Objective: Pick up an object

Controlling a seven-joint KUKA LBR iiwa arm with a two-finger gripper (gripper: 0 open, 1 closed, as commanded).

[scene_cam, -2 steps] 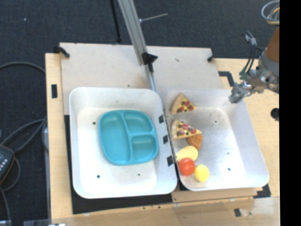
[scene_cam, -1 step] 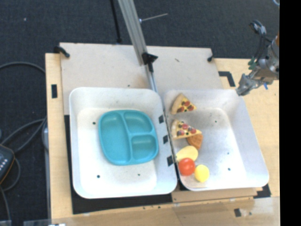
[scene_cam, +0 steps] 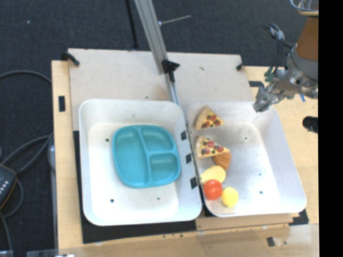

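In the right bin lie several toy foods along its left side: a pizza slice at the back, a second pizza slice below it, a brown nugget, a pale yellow piece, a red tomato and a yellow lemon. My gripper hangs over the bin's back right corner, well to the right of the pizza slices, with nothing visible in it.
The left bin holds a blue divided plate. A slanted metal pole rises behind the bins. The right half of the right bin is bare floor.
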